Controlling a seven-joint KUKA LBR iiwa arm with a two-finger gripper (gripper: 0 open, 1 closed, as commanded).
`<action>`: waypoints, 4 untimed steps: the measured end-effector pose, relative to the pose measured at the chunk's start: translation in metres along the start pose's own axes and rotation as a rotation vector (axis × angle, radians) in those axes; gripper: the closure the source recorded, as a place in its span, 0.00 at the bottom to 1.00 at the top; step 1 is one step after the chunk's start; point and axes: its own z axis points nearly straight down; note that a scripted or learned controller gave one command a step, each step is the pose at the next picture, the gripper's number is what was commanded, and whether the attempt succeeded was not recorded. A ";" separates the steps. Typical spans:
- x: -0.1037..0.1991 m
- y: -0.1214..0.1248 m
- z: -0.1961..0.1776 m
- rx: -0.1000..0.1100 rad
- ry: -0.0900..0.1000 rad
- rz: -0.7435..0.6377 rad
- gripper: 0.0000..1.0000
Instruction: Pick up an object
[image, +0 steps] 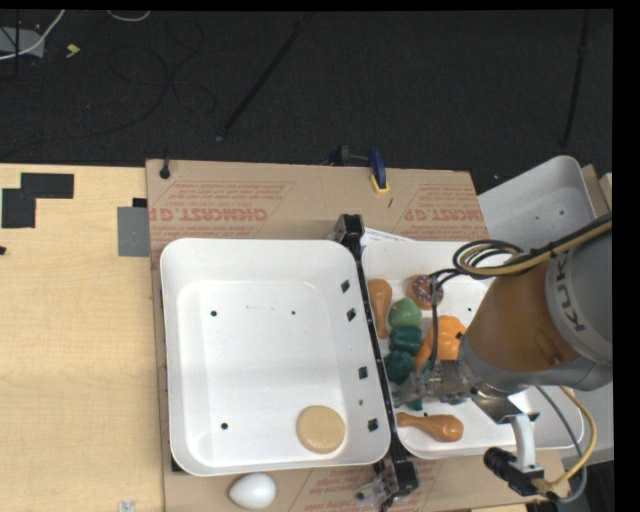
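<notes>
Tool (432, 378) hovering in right bin (560, 440); grip state indiscernible; tan drumstick-shaped toy (432, 427) lying just below, long axis left-right.

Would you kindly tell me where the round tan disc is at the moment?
In the camera view the round tan disc lies in the left bin, near its front right corner, just above the white egg resting outside on the cardboard.

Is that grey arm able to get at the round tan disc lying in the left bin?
Probably yes. The tan disc lies alone on the left bin floor with nothing over it. The arm is above the right bin, so it must cross the divider.
</notes>
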 end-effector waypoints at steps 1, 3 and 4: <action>0.000 0.000 -0.015 0.004 0.006 0.003 1.00; 0.125 0.128 -0.105 0.003 0.005 -0.008 1.00; 0.123 0.159 -0.222 -0.012 0.005 -0.006 1.00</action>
